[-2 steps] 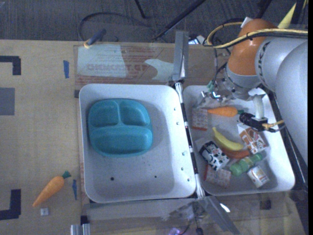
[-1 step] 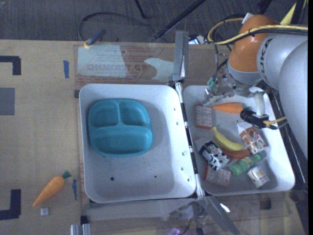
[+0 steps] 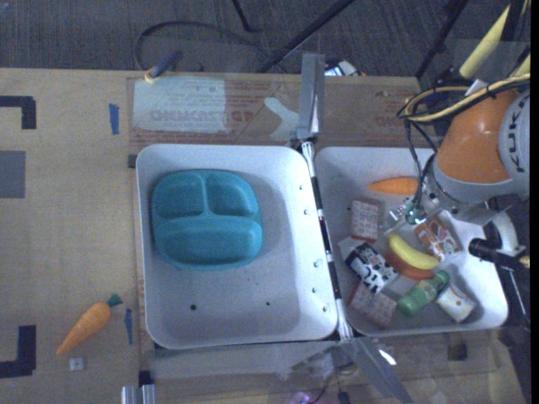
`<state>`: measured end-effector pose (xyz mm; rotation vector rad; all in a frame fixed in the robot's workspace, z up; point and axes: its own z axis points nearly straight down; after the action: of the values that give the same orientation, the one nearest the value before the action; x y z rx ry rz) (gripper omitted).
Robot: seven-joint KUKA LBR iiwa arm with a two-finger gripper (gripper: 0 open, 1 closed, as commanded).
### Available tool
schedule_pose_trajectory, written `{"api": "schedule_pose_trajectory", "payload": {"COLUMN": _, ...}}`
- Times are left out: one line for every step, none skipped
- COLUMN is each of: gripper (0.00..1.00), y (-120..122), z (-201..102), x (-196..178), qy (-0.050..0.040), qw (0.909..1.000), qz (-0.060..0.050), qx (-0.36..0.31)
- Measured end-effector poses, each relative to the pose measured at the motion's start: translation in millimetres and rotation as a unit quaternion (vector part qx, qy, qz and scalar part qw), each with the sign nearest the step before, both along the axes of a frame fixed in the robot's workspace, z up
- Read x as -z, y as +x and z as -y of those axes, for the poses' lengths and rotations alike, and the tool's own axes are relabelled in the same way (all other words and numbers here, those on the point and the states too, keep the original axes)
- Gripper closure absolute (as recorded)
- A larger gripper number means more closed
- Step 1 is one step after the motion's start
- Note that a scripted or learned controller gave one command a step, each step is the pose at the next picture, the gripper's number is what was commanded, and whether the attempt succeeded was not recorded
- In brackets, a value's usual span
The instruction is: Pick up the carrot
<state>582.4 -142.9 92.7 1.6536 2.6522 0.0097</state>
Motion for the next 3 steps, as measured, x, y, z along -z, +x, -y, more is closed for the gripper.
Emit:
{"api": "schedule_pose_trajectory", "payload": {"gripper": 1.0, "y": 77.2, "z": 12.0, "x": 8.6, "qy": 0.0047, "qw": 0.9913, "qz": -0.027, "qx": 0.129}}
{"api": "schedule_pose_trajectory", "payload": {"gripper": 1.0, "y": 85.3, "z": -10.7, "x": -92.4, "qy": 0.0041, "qw": 0.9365, "qz": -0.006, "qx": 0.351}}
{"api": "schedule_pose_trajectory", "payload": {"gripper": 0.0, "y": 85.3, "z": -11.3, "x": -92.2, "qy": 0.0041, "qw": 0.9366, "qz": -0.006, "qx": 0.35}}
